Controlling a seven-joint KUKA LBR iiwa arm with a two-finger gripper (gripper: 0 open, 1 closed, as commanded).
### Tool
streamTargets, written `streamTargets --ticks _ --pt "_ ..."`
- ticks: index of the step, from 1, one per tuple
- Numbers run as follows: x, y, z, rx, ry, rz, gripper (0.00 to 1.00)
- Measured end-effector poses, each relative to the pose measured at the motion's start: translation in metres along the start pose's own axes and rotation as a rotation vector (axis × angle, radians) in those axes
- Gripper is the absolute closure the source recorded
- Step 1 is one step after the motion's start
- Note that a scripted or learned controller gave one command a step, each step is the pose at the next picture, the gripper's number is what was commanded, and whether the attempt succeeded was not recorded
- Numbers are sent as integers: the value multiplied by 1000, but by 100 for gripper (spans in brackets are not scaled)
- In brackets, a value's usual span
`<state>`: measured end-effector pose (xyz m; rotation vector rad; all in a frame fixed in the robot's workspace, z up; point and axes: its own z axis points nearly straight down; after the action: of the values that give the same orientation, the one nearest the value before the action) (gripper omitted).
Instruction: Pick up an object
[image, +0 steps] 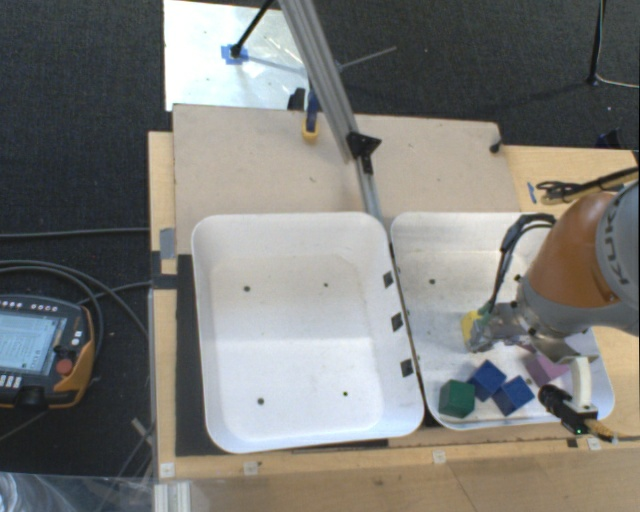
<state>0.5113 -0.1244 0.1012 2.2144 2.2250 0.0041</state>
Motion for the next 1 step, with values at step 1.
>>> streamTargets --ticks 1 --pt "-60 -17 -27 0 -5 9 100"
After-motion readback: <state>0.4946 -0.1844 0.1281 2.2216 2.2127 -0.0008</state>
